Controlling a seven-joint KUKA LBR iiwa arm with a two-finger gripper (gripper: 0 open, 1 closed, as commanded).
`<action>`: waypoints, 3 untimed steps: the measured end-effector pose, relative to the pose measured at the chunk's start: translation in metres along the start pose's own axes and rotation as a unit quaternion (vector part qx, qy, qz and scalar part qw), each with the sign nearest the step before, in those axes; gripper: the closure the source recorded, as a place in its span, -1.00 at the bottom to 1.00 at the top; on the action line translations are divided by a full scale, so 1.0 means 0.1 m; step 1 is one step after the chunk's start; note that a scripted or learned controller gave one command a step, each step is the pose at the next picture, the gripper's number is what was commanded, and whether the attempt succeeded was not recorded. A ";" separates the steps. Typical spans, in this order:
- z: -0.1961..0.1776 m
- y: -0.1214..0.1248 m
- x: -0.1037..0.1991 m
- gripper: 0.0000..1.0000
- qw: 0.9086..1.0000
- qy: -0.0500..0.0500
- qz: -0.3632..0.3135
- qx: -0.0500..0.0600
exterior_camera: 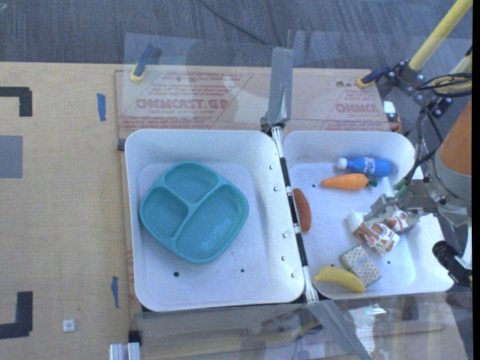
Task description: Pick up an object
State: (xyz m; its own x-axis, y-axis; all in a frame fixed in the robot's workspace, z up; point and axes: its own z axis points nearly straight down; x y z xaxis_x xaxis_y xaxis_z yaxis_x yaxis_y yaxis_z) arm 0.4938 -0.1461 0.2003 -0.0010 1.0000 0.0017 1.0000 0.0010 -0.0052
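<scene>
In the right bin [424,276], the nearest things lay toward six o'clock: a banana [339,278] by the front wall and, touching its upper side, a small patterned packet [361,265]. Just beyond, toward the bin's middle, sat an orange-and-white packet [376,235] with a small white piece [354,220] beside it at nine o'clock. The gripper [393,205] hung low at the packet's one o'clock, reaching in from three o'clock, its metal tip close to or touching a crinkled wrapper [400,220]. Whether its fingers were spread or pressed together could not be told, and nothing showed plainly between them.

A sausage [302,209] lay along the left wall at nine o'clock. Farther back, toward twelve o'clock, a carrot [346,182] lay crosswise, with a blue bottle [367,166] just behind it.

The left bin [150,276] held a teal divided plate [193,211] near its centre.

Judged from this, the pick was at the reach-and-close stage: the arm was down among the packets, the likely target being the wrapper or the orange-and-white packet. Nothing was lifted; a sure grasp and the lift remained.
</scene>
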 end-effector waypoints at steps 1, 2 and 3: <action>0.95 -0.12 -0.24 -1.00 1.000 -0.001 0.014 -0.002; 1.12 0.69 -0.40 -1.00 1.000 -0.002 0.013 -0.006; 1.03 0.68 -0.41 1.00 1.000 -0.001 0.015 -0.006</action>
State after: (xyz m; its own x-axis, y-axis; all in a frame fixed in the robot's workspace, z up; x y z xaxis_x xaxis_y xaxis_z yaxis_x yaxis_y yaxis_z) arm 0.5616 -0.1873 0.0966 0.0293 0.9996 -0.0008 0.9996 -0.0292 0.0061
